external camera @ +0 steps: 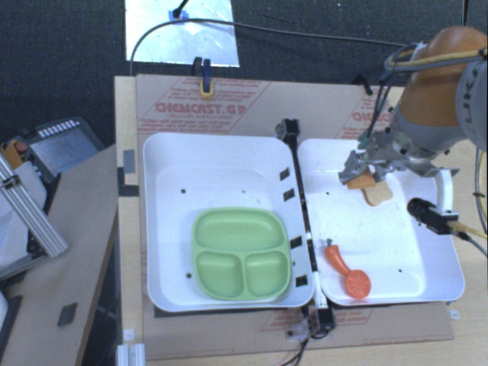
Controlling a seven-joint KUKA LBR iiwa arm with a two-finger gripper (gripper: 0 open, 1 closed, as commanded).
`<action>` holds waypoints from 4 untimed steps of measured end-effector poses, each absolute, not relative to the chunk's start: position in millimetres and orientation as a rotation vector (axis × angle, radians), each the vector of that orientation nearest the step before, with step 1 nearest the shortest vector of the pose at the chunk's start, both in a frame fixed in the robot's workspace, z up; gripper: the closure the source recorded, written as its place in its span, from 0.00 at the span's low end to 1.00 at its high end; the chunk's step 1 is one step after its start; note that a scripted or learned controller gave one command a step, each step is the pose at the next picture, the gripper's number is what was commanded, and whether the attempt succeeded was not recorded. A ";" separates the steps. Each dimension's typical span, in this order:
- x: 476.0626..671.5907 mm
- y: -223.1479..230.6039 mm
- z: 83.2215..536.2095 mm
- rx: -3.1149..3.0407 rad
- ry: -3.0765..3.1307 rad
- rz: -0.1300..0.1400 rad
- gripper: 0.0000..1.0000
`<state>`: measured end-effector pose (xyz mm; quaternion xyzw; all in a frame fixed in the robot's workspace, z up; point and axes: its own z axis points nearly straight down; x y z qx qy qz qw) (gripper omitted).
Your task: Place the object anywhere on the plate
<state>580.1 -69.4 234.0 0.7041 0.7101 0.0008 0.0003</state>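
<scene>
Tool [364,175] low over far part of R bin [396,280], arm [446,82] coming in from R w/ orange band on top. Tool tip is a grey blur against the white bin floor; can't tell if it's apart, together or clamped on anything.

Directly at/under tool: tan flat piece [376,194], looks like a bread slice or cracker, w/ a darker orange-brown bit at its tool-side edge. Upper part hidden by tool body, so contact vs. just beside = can't tell. Shape only partly readable.

Nearer camera from tool, same bin: orange spoon-like utensil [347,273], handle pointing back toward tool, round head at near end, lying flat, well apart from tool.

R of tool: black cylindrical fitting [428,216] w/ white bracket, partly over bin rim.

L of tool, past the black clip divider: L bin [175,166] holding green plate [242,254], 3 compartments, one large far, two small near. Plate well apart from tool and tan piece.

Table [229,101] under both bins, printed red lettering, partly covered.
</scene>
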 end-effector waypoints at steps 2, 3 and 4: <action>588.3 33.5 226.6 2.211 2.231 0.003 1.00; 593.2 90.9 236.1 2.210 2.233 0.007 1.00; 593.6 141.9 241.0 2.211 2.233 0.006 1.00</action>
